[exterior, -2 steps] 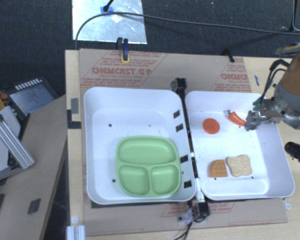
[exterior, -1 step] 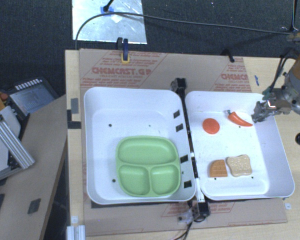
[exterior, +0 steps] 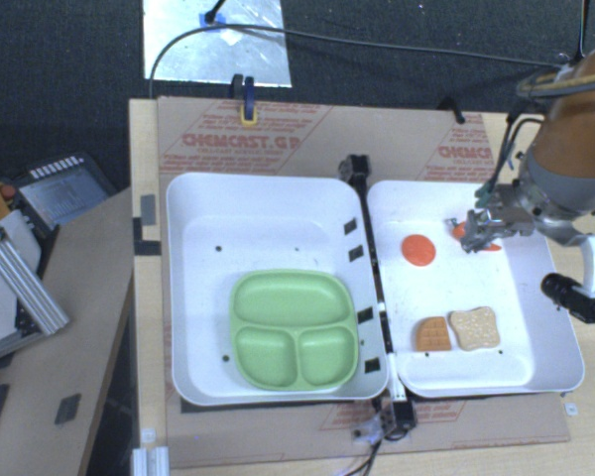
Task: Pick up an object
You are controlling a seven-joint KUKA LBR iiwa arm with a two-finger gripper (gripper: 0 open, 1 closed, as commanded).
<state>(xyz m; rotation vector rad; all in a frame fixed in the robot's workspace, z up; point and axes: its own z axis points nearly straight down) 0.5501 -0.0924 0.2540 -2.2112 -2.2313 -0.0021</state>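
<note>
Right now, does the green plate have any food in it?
Empty. The green plate lies flat in the left bin, and all three of its compartments show bare green. The toast lies in the right bin.

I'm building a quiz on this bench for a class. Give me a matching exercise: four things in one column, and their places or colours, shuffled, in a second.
Things:
1. divided plate
2. round orange piece
3. toast slice
4. gripper

Descriptions:
A. pale, near the right bin's front, beside a browner waffle-like piece
B. green, in the left bin
C. over the right bin's far right part
D. in the right bin, left of the gripper

Pairs: 1-B, 2-D, 3-A, 4-C
</note>
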